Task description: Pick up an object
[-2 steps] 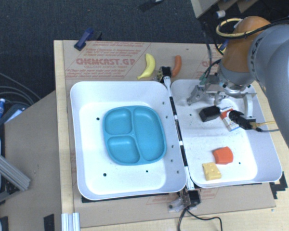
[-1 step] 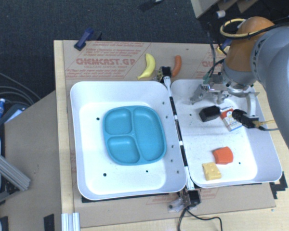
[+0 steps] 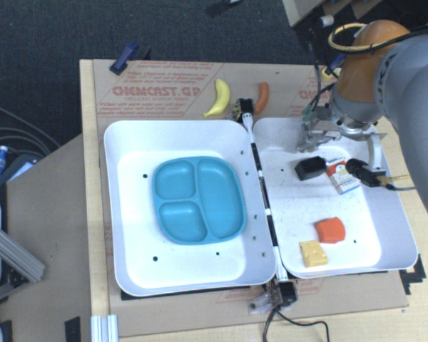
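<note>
The gripper (image 3: 315, 140) hangs low over the far end of the right bin (image 3: 386, 218), close to its far wall. From this slant it is not possible to make out whether it is spread or clenched, and nothing can be seen in its grasp. Just near of it, and apart from it, a black block (image 3: 310, 167) lies flat on the bin floor, turned at a slight angle. To the right of the block, almost touching it, is a small white box with red and blue print (image 3: 342, 177).

Further toward the near end of the same bin lies an orange-red piece (image 3: 331, 230). A yellow block (image 3: 313, 253) sits just near and left of it, close to the near wall. These two are well apart from the gripper.

The grey arm (image 3: 408, 84) comes in from the right, with its orange band (image 3: 364, 57) above the wrist.

The left bin (image 3: 128, 191) holds a blue divided plate (image 3: 198, 199) lying flat around its middle, with three compartments facing up.

On the bench (image 3: 157, 84), beyond the far walls of the bins, a yellow banana (image 3: 217, 98) lies to the left of a small orange sausage-shaped thing (image 3: 261, 97). A dark blue object (image 3: 123, 59) rests at the far left corner of the bench.
</note>
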`<state>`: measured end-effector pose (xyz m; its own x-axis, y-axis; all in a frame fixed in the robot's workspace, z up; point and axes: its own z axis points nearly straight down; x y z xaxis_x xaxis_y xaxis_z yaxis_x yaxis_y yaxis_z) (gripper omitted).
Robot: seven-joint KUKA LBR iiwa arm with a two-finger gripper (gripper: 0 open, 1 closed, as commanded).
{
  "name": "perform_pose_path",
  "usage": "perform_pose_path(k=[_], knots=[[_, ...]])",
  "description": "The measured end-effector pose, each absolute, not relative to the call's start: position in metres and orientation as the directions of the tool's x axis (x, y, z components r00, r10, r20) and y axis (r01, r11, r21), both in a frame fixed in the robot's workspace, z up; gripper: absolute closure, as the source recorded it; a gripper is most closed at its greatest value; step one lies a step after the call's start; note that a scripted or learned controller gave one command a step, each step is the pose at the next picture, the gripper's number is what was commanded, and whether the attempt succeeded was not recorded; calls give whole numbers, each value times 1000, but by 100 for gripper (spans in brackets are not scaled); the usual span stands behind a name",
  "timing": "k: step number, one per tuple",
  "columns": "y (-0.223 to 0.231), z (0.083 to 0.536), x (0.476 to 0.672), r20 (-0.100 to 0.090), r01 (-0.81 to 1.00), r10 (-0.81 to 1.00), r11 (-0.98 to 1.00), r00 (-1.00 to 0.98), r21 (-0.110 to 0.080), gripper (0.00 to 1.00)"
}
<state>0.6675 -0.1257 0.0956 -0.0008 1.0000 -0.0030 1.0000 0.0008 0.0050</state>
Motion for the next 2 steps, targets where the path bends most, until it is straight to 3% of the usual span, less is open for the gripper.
perform_pose_path(k=[1,2], knots=[[-126,95,667,-3,1000,1000,1,-1,4,0],[-104,84,614,1,1000,1000,0,0,-2,0]])
